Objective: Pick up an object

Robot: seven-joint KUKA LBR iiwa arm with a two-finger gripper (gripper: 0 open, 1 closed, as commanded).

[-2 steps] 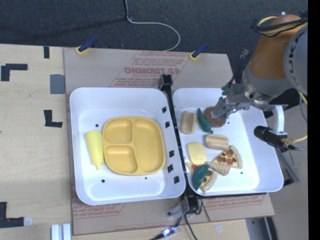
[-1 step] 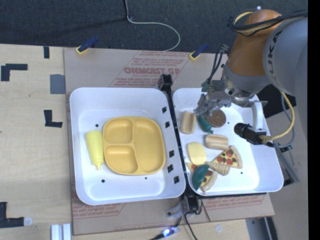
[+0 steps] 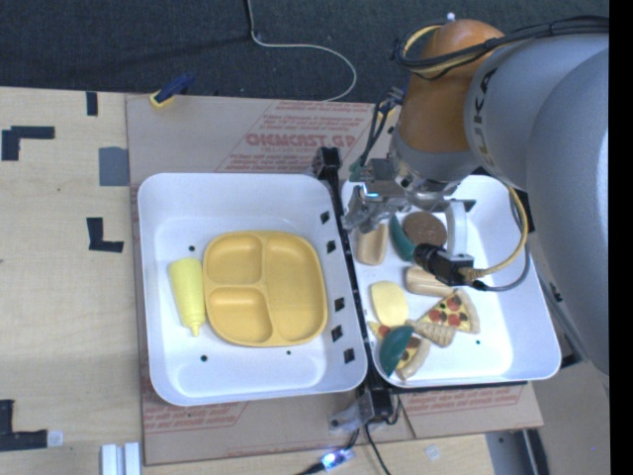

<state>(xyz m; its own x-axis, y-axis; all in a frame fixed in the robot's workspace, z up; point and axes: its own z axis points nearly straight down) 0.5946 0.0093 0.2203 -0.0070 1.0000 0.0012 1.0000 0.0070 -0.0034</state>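
The right bin [image 3: 514, 354] holds several toy foods. A beige piece [image 3: 371, 247] lies by the bin's left wall, with a teal piece [image 3: 403, 237] and a brown round cookie [image 3: 425, 229] beside it. Nearer the front are a beige stick [image 3: 427, 285], a pizza slice [image 3: 450, 315], a pale yellow wedge [image 3: 389, 303] and a teal-and-tan item [image 3: 401, 349]. My gripper [image 3: 376, 204] hangs low over the bin's back left part, just above the beige piece. Nothing shows in its grasp.
In the left bin [image 3: 163, 216] lie a yellow divided plate [image 3: 265, 287] and a yellow squeeze bottle [image 3: 187, 293]. The arm's grey body [image 3: 554, 146] covers the right bin's back right. A cable [image 3: 495, 265] loops over the toys. Black clips line the divider between the bins.
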